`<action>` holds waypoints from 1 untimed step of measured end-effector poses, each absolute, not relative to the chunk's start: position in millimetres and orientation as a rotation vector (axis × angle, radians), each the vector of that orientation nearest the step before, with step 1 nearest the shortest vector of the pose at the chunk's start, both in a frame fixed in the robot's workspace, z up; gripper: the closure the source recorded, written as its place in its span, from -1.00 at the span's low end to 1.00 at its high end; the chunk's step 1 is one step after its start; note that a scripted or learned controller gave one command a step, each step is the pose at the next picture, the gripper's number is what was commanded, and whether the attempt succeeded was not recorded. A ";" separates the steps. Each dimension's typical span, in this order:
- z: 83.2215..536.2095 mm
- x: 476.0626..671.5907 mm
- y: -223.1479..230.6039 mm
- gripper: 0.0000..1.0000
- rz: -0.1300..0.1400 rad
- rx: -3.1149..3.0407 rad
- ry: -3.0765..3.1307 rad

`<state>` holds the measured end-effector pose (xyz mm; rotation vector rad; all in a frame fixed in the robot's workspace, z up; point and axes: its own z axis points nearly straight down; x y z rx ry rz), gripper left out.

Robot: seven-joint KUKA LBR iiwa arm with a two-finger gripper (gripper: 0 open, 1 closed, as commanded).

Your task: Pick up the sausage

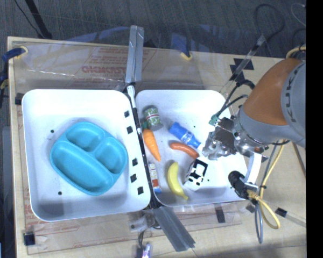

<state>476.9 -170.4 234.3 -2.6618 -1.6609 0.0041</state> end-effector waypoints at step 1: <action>251.4 495.2 -192.2 1.00 0.001 -2.773 -1.475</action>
